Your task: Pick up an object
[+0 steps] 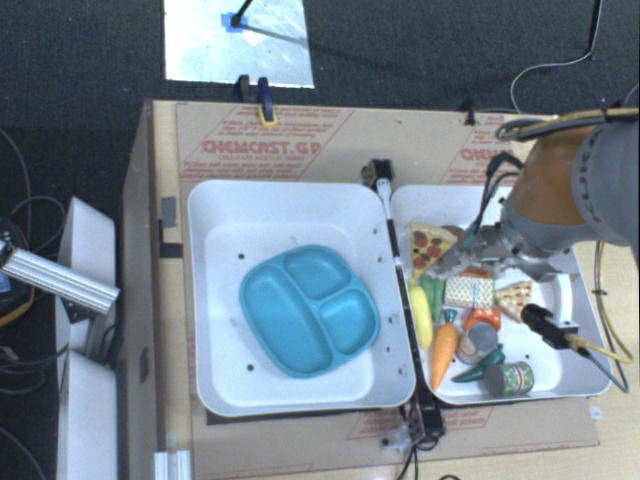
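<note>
camera view shows the gripper [478, 253] low in the right bin [585, 363], over toy food: a pizza slice [430, 245], a carrot [443, 346] and a can [514, 378]. whether it grips anything, i cannot tell. the left bin [225, 208] holds a blue divided plate [308, 310].

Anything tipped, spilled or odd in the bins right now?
Nothing spilled. The toy food lies jumbled in the right bin, the small can on its side. The blue divided plate sits flat, slightly skewed, in the left bin.
</note>
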Controlling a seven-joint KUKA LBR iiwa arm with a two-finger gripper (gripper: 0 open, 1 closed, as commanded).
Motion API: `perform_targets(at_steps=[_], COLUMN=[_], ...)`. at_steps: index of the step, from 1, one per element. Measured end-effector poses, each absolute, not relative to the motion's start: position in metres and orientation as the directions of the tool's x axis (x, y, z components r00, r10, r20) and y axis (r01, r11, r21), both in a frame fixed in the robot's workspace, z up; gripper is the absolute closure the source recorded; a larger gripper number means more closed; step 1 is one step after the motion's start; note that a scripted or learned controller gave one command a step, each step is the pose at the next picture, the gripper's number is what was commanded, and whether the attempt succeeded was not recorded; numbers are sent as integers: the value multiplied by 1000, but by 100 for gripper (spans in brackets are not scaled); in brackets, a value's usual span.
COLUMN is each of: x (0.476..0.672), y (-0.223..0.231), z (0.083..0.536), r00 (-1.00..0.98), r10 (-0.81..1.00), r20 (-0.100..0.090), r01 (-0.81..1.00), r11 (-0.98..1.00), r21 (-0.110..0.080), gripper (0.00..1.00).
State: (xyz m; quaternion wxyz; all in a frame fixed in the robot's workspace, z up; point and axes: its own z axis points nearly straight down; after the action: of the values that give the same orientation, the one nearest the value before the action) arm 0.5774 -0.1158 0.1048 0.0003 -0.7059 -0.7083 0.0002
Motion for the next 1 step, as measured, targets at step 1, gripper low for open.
perform_targets(at_steps=[1], x=[515], y=[-130], z=[85], r00=[-1], r10=[1000], r20=[-1], r01=[1000], r11=[1], r21=[3], gripper=[0])
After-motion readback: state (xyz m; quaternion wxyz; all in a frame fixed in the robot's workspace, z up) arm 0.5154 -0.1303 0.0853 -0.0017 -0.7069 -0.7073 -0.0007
